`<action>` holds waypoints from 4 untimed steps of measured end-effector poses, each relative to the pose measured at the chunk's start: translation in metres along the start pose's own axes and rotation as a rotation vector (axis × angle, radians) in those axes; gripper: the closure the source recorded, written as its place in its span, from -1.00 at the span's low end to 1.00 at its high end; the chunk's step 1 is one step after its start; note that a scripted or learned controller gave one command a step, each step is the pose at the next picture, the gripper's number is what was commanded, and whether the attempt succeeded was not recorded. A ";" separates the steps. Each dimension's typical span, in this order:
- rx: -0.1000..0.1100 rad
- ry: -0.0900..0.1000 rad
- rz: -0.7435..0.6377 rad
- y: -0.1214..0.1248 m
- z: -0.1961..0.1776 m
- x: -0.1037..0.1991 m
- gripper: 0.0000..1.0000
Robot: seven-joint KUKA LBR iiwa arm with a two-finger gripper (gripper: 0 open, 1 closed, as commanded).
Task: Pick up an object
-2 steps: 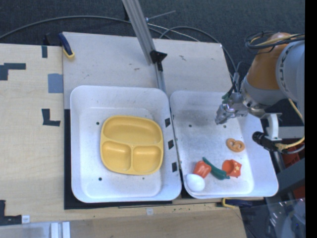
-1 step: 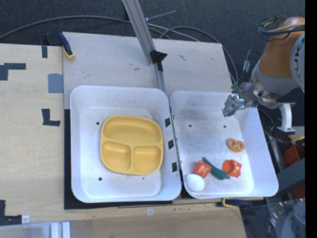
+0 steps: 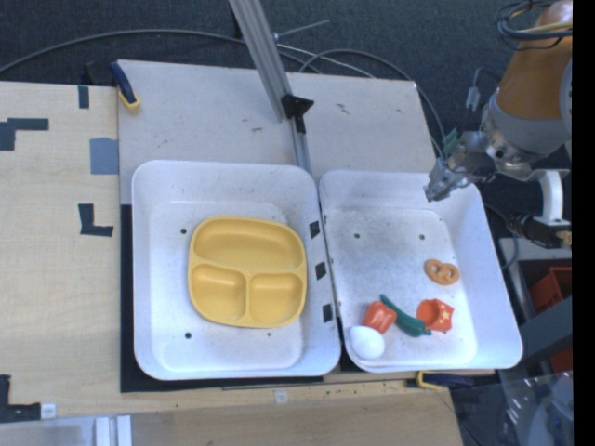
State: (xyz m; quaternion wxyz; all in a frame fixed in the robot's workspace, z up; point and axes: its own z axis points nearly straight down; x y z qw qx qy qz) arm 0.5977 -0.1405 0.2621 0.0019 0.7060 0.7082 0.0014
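Four small things lie near the front of the right bin (image 3: 483, 249): a white egg (image 3: 366, 343) at the front edge, an orange-red piece (image 3: 379, 316) touching a green strip (image 3: 405, 317), a red piece (image 3: 435, 314), and farther back a pretzel (image 3: 442, 271). The left bin (image 3: 153, 249) holds a yellow divided plate (image 3: 247, 271). At the right bin's far right corner hangs the gripper (image 3: 440, 188), nothing visibly held; its grip state cannot be told.
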 end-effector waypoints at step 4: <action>0.009 0.001 -0.004 -0.049 0.034 0.209 1.00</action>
